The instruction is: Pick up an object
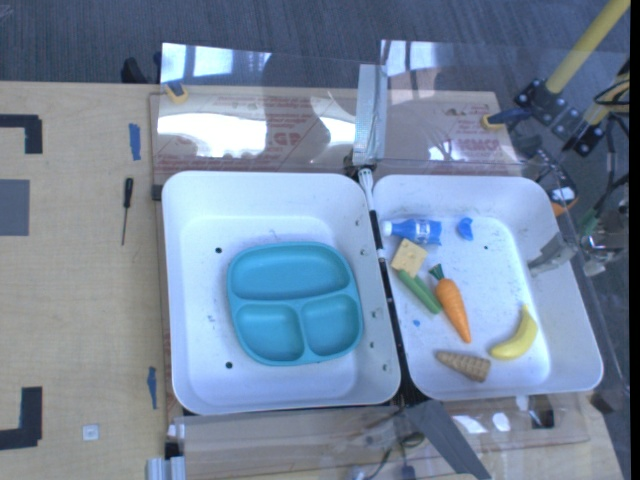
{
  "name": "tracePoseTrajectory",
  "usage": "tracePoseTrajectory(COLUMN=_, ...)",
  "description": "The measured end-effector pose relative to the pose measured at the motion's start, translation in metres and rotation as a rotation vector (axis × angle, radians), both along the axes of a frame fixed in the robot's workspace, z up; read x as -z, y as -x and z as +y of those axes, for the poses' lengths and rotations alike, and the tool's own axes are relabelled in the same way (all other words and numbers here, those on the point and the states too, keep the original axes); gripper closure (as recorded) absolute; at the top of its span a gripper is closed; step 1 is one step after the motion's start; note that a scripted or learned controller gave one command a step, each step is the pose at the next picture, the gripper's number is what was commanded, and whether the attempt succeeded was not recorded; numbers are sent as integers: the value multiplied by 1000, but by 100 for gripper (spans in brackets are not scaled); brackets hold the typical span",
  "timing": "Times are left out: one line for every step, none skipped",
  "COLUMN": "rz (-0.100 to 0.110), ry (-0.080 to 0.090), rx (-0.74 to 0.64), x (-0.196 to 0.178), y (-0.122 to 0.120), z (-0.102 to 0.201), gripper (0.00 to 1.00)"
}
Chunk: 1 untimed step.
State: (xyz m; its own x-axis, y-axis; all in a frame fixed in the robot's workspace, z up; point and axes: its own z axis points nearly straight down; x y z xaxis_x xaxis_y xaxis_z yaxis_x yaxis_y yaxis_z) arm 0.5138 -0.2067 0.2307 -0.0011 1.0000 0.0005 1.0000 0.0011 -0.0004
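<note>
Two shallow white bins sit side by side on a pale wooden bench, seen from above at a slant. The left bin (190, 298) holds a teal divided plate (295, 301) with three compartments, lying flat near the bin's middle. The right bin (560, 368) carries the small toys: a blue bottle (415, 231) on its side near the top left corner, a small blue piece (465, 230) just beside it, and a tan block (408, 258) below the bottle. A green pod (420, 293) runs diagonally from the block, touching or nearly touching the carrot (453, 306) (orange, with a green top pointing up and left). A banana (515, 336) curves near the bin's right wall, and a ridged tan cone (462, 365) lies near the front edge, well apart from the bottle.

The arm's hardware (575, 248) shows past the right bin's far rim, at the picture's right edge; whether the claw is released or clenched cannot be told from this view, and no toy is seen in it. A screwdriver (126, 208) lies on the bench left of the bins, near strips of blue tape (134, 140).
</note>
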Motion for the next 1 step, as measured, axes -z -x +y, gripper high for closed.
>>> tracePoseTrajectory(rz=-6, ry=2, rx=63, x=143, y=32, z=20, gripper=0)
